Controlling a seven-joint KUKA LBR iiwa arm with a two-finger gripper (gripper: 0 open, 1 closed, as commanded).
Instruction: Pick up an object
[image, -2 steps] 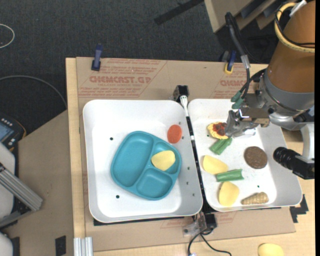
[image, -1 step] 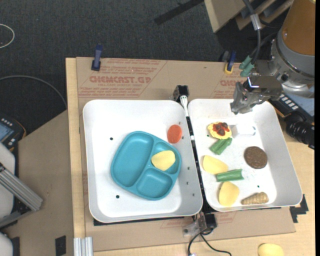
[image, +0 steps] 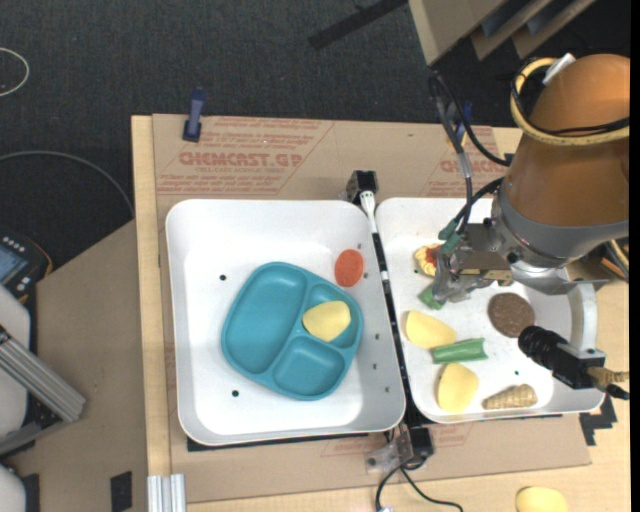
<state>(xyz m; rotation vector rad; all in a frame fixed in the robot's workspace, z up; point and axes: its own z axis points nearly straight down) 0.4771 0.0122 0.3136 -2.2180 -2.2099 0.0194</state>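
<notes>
My gripper (image: 452, 284) hangs low over the upper middle of the right bin (image: 405, 214). A small green piece (image: 433, 296) lies right at its tip; whether it is gripped is hidden. Just left of the gripper a red and yellow item (image: 428, 260) peeks out. Below it lie a yellow wedge (image: 428, 328), a green cylinder (image: 459, 350), a second yellow piece (image: 456, 386) and a waffle cone (image: 510, 398). A brown round cookie (image: 511, 313) sits to the gripper's lower right.
The left bin (image: 190, 300) holds a blue divided plate (image: 265, 330) with a pale yellow item (image: 326, 320) on it. An orange ball (image: 349, 267) rests beside the plate, near the wall between the bins. The arm's body covers the right bin's upper right.
</notes>
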